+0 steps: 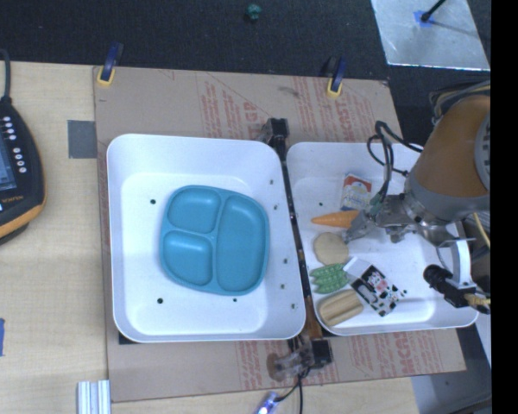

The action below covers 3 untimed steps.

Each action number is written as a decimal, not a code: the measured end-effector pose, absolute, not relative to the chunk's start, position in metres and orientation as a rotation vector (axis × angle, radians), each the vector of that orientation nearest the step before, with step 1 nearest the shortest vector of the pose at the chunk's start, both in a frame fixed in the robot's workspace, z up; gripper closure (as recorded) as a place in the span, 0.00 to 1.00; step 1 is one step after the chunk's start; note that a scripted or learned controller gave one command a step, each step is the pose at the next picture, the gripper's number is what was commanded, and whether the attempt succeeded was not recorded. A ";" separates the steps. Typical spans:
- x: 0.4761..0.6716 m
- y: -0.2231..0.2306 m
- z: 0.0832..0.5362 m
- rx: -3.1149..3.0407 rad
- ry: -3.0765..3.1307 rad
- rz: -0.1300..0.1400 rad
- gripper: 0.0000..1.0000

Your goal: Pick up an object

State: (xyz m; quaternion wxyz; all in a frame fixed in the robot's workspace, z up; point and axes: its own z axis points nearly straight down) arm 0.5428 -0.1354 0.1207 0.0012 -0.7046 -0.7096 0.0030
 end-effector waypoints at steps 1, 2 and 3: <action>0.604 -0.133 0.091 -2.213 -2.227 0.006 0.00; 0.604 -0.134 0.102 -2.212 -2.227 0.008 1.00; 0.605 -0.065 0.193 -2.215 -2.226 0.000 1.00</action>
